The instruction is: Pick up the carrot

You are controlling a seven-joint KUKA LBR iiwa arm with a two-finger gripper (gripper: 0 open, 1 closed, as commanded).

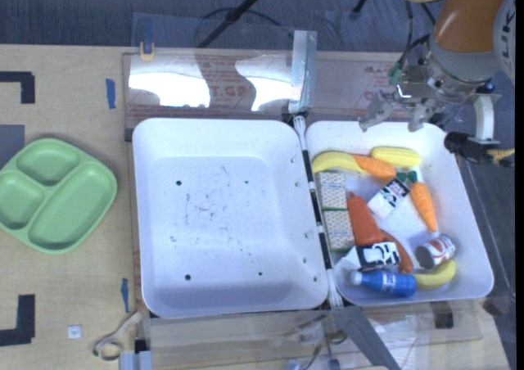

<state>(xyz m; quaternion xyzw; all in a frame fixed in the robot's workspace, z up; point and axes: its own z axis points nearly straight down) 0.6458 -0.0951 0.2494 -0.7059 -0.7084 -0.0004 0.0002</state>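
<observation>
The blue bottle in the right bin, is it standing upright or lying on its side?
Lying on its side. The blue bottle stretches flat along the right bin floor, beside a banana.

From my console the table (57, 74) reads as pale matt wood. Both white bins (221, 205) look like smooth plastic, the left one scuffed. The green divided plate (53, 194) is soft-sheened plastic. The carrot (423, 205) looks matt orange; the blue bottle (385, 282) glossy.
</observation>
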